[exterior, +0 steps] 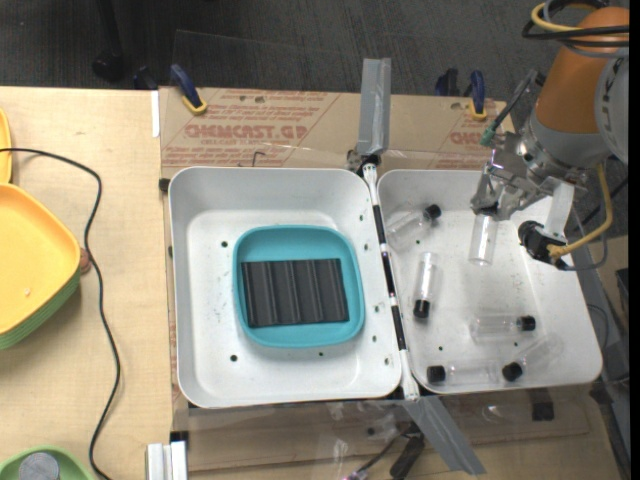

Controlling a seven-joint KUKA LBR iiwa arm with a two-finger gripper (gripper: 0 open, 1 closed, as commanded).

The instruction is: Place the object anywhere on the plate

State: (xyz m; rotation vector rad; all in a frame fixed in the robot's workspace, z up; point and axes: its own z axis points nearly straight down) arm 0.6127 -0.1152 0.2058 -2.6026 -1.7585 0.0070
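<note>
A teal plate [297,287] with a dark ridged middle lies in the left white bin [200,298]. Over the upper part of the right white bin [570,348], my gripper [493,204] comes down from the right. A clear plastic vial [482,240] hangs upright from its fingers, so it is shut on the vial's top end. The gripper and vial are to the right of the plate, across the wall between the two bins.
Several more clear vials with black caps lie in the right bin, such as one [424,283] near the divider and one [497,325] lower right. A yellow dish [30,268] and a black cable [95,298] sit on the bench at left. Cardboard [260,128] lies behind the bins.
</note>
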